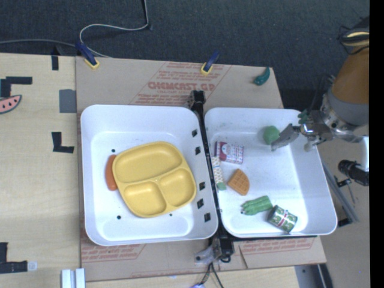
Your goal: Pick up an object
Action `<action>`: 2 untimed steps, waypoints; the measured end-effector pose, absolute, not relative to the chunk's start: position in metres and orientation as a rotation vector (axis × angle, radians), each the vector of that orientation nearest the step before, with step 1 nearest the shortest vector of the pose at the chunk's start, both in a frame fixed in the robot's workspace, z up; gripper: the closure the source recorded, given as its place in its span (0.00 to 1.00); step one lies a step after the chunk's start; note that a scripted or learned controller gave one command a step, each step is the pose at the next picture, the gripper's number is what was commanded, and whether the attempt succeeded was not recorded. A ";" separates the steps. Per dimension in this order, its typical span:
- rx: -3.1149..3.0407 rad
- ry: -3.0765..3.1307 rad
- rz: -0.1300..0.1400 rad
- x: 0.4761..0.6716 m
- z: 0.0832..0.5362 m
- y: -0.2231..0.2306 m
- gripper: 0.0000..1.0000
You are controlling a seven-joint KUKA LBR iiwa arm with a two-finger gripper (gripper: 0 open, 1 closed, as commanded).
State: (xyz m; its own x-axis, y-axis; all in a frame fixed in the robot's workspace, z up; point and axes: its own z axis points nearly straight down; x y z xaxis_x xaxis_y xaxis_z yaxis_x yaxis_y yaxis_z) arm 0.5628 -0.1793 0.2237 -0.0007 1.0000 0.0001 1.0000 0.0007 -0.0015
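**Gripper at the right bin's upper edge, beside a small green ball**

The two-finger gripper (287,137) reaches in over the far right part of the right white bin (312,185). One dark grey finger (283,138) slants down towards the bin floor, its tip just beside a small round pale-green object (269,134) that lies near the bin's upper wall. Whether the claw is spread or pressed together cannot be told from this angle, and nothing can be seen pinched in it.

The green object is dull, smooth and roughly ball-shaped, with no markings that can be made out. Other items in the same bin lie well apart from it: a small red-and-white printed packet (230,153) near the centre divider, its lettering too small to read; a narrow printed strip (216,173) just below it; an orange waffle-textured wedge (239,182); a bumpy dark-green pickle-like toy (257,205); and a small tin can with a green, white and red label (282,218) lying on its side near the lower right corner, its label text illegible.

The left white bin (96,161) holds a yellow three-compartment plastic plate (155,177), with an orange-red rod-like piece (110,173) tucked against its left edge.

The cardboard sheet (174,86) under the bins carries faded red printing that appears to read "CHEMCAST GP".
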 end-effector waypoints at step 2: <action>-2.220 -2.223 0.005 0.634 0.103 -0.171 1.00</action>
State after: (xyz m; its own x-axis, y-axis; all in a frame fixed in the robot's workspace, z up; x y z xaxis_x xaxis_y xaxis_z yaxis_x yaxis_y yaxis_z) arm 0.6344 -0.1706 0.1035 -0.0014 1.0000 -0.0021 1.0000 0.0014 -0.0026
